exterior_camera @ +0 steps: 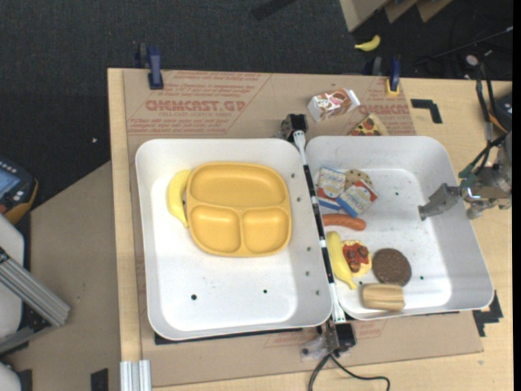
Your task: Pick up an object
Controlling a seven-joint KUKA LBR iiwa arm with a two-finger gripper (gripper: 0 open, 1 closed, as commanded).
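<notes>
Step in hand: the approach, as I judge it; nothing was lifted yet, and every object lay in its bin.
Left bin (163, 300): it held a yellow divided tray (238, 206), with a yellow banana-shaped toy (176, 195) touching the tray's left side.
Right bin (456, 243): the pickable things were crowded along its left wall, next to the divider between the bins.
Arm: it reached in from the right edge, low over the right rim of the right bin, well apart from the objects.
Gripper (437, 202): it pointed left into the bin; whether it was apart or together, I cannot tell, and nothing was seen in it.
Objects, larger to smaller: a brown round disc (391, 265), a tan bread-like piece (382, 297), a small banana (336, 259), an orange sausage (343, 218).
Next move: in my judgement the gripper had to travel left and come down over one object; the brown disc lay a little apart from the others, so it seemed the easier choice.
</notes>
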